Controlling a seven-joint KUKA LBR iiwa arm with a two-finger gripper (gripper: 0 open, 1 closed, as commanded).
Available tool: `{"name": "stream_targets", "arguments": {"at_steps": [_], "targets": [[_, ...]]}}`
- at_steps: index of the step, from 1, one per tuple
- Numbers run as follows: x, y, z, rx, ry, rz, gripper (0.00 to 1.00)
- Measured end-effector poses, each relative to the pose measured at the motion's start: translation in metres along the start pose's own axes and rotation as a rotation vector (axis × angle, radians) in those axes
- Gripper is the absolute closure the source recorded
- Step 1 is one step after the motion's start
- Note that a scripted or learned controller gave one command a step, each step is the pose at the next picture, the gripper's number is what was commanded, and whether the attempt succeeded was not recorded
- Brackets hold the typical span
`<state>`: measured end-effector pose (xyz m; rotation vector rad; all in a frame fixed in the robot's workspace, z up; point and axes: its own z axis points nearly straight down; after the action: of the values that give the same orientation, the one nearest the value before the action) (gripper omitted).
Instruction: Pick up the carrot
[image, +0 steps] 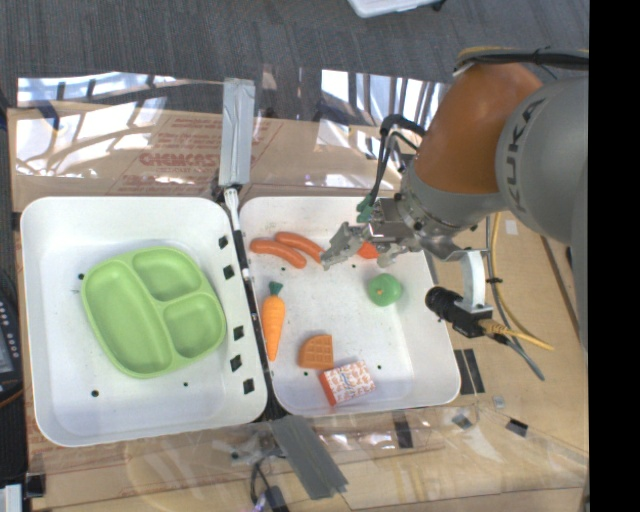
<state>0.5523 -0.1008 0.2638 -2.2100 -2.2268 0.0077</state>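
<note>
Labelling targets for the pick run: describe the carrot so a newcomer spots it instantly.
Look in the right bin, along its left wall beside the divider. The carrot lies there lengthwise, green top pointing away from the camera, orange tip toward it. The sausages above it are orange too but have no green top and lie crosswise; the waffle to its right is flat.

Brown bench (150, 150) spans frame — two white bins side by side: left bin (60, 400), right bin (425, 355); grey tape strip (237, 130) at upper centre.
</note>
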Motion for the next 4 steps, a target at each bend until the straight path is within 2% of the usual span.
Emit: {"name": "stream_targets", "arguments": {"at_steps": [1, 2, 3, 4], "targets": [[0.052, -0.043, 0.074, 0.000, 0.001, -0.246, 0.00], [0.000, -0.016, 0.168, -0.010, -0.007, -0.485, 0.00], [0.000, -0.025, 0.172, -0.003, -0.002, -1.020, 0.00], [0.001, -0.024, 0.162, -0.003, 0.000, -1.025, 1.00]]}}
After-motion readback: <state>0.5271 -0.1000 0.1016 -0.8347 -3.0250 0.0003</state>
